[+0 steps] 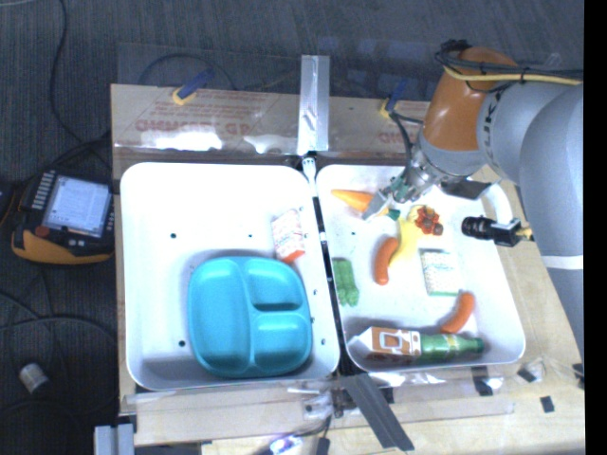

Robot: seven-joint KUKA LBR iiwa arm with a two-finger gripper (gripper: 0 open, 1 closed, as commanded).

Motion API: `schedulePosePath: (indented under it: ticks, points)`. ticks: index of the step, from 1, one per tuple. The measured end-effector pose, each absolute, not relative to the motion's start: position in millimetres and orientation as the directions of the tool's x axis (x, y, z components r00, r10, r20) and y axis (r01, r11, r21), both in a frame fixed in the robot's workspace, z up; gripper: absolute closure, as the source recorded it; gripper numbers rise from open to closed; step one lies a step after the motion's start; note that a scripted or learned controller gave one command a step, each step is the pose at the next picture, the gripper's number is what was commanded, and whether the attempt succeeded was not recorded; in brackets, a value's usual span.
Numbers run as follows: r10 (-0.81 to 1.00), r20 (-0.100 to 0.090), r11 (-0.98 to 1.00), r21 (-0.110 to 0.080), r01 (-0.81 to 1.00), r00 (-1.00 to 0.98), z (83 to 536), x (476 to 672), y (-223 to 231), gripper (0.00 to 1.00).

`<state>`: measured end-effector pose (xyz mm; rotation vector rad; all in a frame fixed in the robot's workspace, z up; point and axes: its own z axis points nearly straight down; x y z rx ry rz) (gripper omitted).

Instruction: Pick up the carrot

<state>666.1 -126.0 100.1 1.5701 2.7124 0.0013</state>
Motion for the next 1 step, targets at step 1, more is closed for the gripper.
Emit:
schedulePosePath:
  ticks: [1]
  points:
    - [0.931,-0.001,0.366,0.0,0.931,-0.366,208.9,664.1,-72.5,1.0]
